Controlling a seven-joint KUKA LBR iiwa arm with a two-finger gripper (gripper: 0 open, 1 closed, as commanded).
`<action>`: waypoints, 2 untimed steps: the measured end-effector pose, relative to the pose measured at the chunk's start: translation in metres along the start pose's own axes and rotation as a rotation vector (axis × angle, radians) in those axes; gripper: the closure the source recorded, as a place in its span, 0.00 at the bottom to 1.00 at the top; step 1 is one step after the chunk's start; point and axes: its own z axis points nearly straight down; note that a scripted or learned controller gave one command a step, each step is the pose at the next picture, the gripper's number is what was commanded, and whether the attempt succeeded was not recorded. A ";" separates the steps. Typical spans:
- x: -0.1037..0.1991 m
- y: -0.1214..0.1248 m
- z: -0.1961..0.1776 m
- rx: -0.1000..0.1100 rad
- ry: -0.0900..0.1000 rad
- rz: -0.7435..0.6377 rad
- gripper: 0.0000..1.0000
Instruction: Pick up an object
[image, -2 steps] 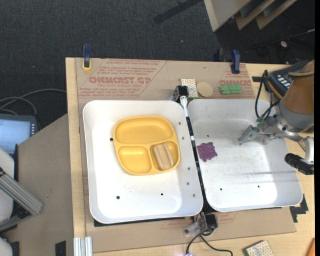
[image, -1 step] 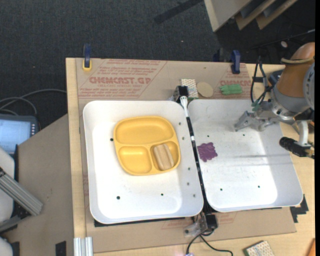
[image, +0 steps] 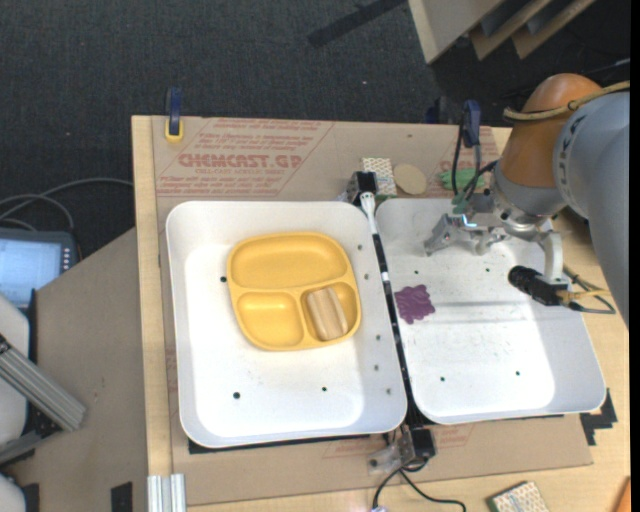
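A small purple lump (image: 413, 302) lies in the right bin (image: 500, 390), near its left wall. In the left bin (image: 280, 400) rests a yellow divided plate (image: 290, 262), and a tan wooden block (image: 325, 312) sits in its lower right compartment. My gripper (image: 463, 240) hangs low over the far end of the right bin, up and to the right of the purple lump. Its grey fingers (image: 438, 241) are spread open and there is nothing between them.
Behind the bins, a tan round disc (image: 410, 179) and a small checkered tag (image: 377, 167) lie on the brown board (image: 250, 160). A blue clamp (image: 175, 125) grips the board's far left corner. The grey arm (image: 590, 160) covers the far right.
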 end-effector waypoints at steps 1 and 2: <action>-0.002 -0.069 0.001 0.006 -0.001 0.010 0.00; 0.052 -0.035 0.000 -0.005 -0.004 0.003 0.00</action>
